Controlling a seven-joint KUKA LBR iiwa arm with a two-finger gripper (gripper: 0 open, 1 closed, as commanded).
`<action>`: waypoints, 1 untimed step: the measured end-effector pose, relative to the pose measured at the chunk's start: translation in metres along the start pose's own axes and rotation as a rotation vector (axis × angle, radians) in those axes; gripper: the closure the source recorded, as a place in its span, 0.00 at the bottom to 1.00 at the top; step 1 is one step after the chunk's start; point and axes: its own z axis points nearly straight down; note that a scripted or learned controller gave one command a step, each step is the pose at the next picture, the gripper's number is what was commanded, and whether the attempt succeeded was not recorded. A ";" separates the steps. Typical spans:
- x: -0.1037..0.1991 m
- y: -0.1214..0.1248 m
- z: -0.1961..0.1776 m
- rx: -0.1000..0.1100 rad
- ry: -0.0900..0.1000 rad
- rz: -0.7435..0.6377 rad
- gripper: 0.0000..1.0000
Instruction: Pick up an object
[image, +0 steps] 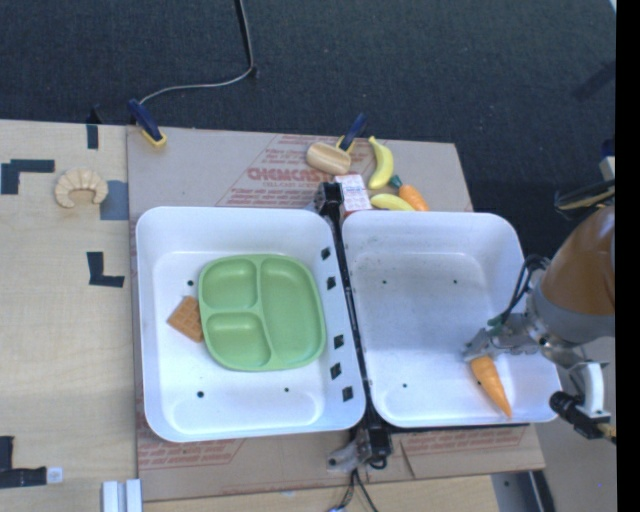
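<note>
An orange toy carrot (491, 385) lies in the right bin (430, 240), near its front right corner, thick end pointing up-left. My gripper (483, 347) reaches in over the bin's right wall and sits low, just above the carrot's thick end, touching or nearly touching it. The wrist's dark parts hide how the gripper stands. The carrot rests on the bin floor. In the left bin (240, 415) a green divided plate (263, 310) lies flat, with an orange-brown cracker (185, 319) tucked against its left edge.
Behind the bins, on the cardboard, sit a bread roll (327, 157), two bananas (381, 163), a small carrot (411, 197) and a small box (352, 192). A croissant (81, 187) lies far left on the bench. The arm's orange band (585, 265) hangs over the right bin's edge.
</note>
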 end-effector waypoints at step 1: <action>0.082 0.030 -0.043 0.007 0.006 -0.003 1.00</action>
